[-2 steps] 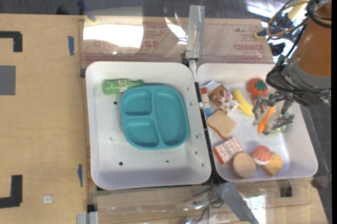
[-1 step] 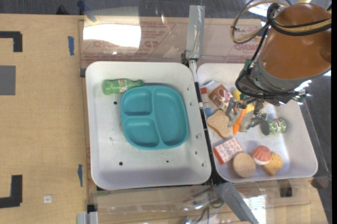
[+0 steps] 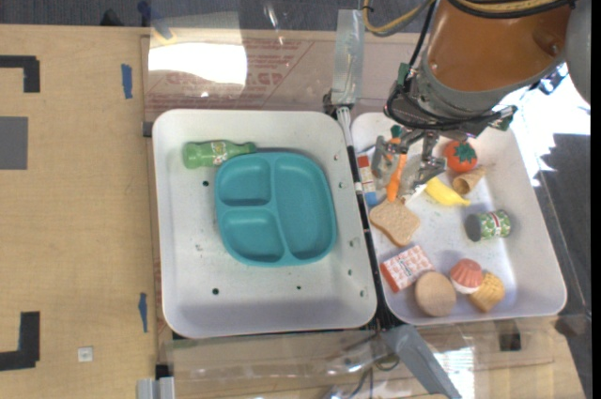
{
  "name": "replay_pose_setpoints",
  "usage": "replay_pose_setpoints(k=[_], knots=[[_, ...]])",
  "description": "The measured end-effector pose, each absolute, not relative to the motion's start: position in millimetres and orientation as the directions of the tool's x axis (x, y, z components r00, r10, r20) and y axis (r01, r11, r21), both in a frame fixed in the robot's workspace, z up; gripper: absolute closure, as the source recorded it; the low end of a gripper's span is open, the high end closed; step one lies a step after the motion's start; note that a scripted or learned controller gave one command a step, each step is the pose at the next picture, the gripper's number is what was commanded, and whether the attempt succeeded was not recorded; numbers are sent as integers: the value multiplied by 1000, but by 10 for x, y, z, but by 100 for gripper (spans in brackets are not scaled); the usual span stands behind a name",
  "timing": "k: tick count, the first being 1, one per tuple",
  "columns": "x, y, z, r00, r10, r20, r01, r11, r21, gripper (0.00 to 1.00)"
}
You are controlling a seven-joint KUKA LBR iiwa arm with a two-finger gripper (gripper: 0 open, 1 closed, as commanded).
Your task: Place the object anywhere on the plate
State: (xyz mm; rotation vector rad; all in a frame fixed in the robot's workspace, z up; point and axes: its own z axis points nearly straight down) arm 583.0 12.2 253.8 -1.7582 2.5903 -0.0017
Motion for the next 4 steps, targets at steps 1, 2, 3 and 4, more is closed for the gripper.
replay_pose_setpoints(k=[1,2,3,4], knots=[[5860,-257,3581,-7,-1000,-3,-1000,7,-13,100],[5901,239,2603,61,-998,-7,-998,-61,7,100],[5676,1302,2167,35,-999,-7,-999,-35,3,100],[5699,1252,2189,26,-1000,-5,-1000,-26,-2,0]])
